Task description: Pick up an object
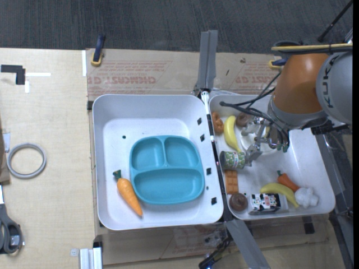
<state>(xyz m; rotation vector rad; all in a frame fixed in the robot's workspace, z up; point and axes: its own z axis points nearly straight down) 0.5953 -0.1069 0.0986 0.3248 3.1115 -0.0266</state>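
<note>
Lying just beside jaws (253, 149) — green can (233, 160)

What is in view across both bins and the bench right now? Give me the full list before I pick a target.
Divided plate: 1, teal, centre of left bin.
Carrot: 1, orange, left bin, beside the plate's lower left.
Bananas: 2, yellow, right bin; one upper left, one lower.
Can: 1, green, right bin, by the gripper.
Small carrot: 1, orange, right bin.
White ball: 1, right bin's lower right.
Tape ring: 1, grey, bench at left.
Arm: grey and orange, over right bin.
Gripper: 1, above the can.
</note>
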